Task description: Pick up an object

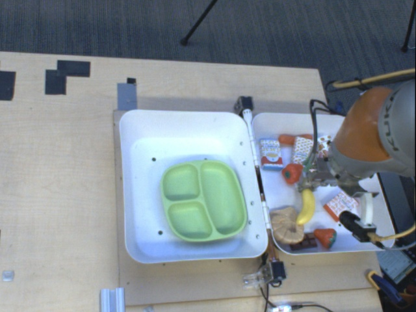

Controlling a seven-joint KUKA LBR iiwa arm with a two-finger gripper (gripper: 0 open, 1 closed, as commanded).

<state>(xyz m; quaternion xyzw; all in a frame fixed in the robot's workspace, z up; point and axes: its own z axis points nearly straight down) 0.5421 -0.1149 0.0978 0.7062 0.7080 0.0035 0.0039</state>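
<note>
My gripper (312, 175) hangs low in the right bin (387, 221), just above the top end of a yellow banana (305, 208) and right beside a small red pepper (292, 172). The arm's grey and orange wrist hides what lies under it. Around it lie an orange carrot (286, 139), two small printed cartons (270, 153) (302, 149), a tan bread piece (286, 225), a red strawberry (325, 237) and a red-and-white packet (340, 205). Nothing shows as lifted off the bin floor.
The left bin (140, 194) holds a green divided plate (203, 201). A divider rail (255, 168) runs between the two bins. Black cables (364, 231) trail off the arm at the right bin's front right corner.
</note>
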